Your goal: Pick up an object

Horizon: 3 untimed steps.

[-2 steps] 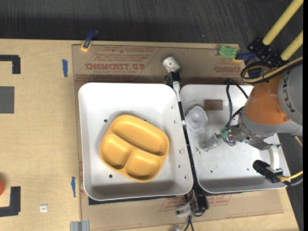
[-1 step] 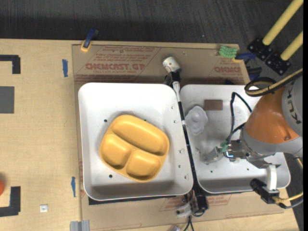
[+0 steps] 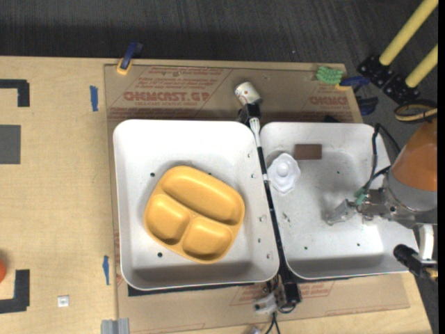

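Two white bins [image 3: 132,186] sit on the desk. Pincer [image 3: 337,214] low in the right bin, spread unclear, apparently holding nothing. Brown block [image 3: 308,151] looks stiff, light; grip its long sides.

Tray [image 3: 195,213] in L bin [image 3: 132,186], cap [image 3: 284,172] + block [image 3: 308,151] in R bin [image 3: 348,252]

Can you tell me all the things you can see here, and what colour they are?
Bins: two, white, side by side on the bench.
Divided tray: one, yellow, upside down in the left bin.
Small white plastic object: one, white, right bin, near the divider.
Small block: one, brown, right bin, near the far wall.
Clamps: two, one blue and yellow, one green, at the board's far corners.
Arm: one, grey with orange band, reaching in from the right.
Gripper: one, grey, low over the right bin.
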Tool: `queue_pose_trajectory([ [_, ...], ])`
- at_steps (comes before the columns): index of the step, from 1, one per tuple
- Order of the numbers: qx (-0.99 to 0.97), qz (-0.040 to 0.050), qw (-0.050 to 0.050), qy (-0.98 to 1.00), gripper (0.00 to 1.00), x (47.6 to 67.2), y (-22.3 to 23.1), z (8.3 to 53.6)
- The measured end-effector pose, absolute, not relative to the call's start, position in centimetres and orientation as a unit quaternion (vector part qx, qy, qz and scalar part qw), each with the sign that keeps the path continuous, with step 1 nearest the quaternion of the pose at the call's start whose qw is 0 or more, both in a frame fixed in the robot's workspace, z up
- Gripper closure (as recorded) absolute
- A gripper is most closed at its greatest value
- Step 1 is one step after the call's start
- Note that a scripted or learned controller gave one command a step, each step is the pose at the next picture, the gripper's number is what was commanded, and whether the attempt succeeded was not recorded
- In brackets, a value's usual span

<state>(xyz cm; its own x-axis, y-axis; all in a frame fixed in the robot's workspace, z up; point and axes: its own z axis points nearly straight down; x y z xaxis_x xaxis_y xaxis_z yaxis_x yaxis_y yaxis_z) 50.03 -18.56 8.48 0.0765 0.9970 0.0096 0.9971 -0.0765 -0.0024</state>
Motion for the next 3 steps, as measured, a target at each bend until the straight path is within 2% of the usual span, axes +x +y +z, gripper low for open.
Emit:
queue_pose_trajectory([
  [1, -0.661, -0.0007, 0.000, -0.751, 0.00, 51.6, -12.8, 8.5],
  [2, -0.750, -0.0080, 0.011, -0.661, 0.00, 52.5, -19.3, 8.6],
  [3, -0.698, -0.0007, 0.000, -0.717, 0.00, 53.8, -13.1, 8.5],
])
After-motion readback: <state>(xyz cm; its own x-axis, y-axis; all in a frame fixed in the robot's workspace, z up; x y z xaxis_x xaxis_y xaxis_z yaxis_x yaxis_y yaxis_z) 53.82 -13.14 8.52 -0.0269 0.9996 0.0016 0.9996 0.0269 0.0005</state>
